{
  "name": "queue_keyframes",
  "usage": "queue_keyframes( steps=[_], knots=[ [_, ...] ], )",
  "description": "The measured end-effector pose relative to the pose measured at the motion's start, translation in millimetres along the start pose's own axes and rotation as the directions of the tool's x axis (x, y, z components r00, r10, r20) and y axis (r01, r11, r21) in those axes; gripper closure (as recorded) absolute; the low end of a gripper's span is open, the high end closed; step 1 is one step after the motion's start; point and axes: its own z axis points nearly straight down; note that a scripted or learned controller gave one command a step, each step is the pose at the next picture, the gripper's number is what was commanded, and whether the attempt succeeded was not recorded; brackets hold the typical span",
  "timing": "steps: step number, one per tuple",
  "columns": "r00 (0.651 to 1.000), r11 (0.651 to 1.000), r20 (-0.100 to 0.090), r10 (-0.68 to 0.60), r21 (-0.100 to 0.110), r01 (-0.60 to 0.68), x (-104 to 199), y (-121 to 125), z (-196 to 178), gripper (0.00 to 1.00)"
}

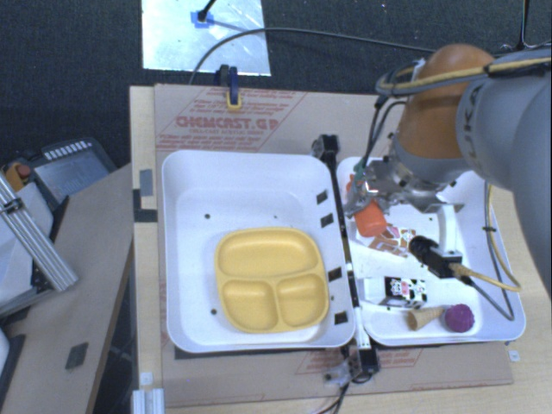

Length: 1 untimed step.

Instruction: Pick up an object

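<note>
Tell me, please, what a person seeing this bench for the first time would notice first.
Probably the yellow plastic divided plate lying flat in the left white bin. Next comes the grey arm with its orange band, reaching into the right white bin just above an orange object. A purple ice-cream cone toy lies near that bin's front edge.

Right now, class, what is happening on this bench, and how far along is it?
A grey KUKA arm reaches in from the right over the right bin, its gripper low beside an orange object near the bin's left wall. Whether anything is held cannot be told. Lower in that bin lie a black-and-white patterned item and a toy ice cream cone with a purple scoop. The left bin holds a yellow divided plate.
</note>
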Motion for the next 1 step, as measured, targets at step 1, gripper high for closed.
queue_keyframes(
  steps=[1],
  knots=[
    [1.0, 1.0, 0.0, -0.001, 0.002, 0.001, 48.6, 5.2, 3.1, 1.0]
  ],
)
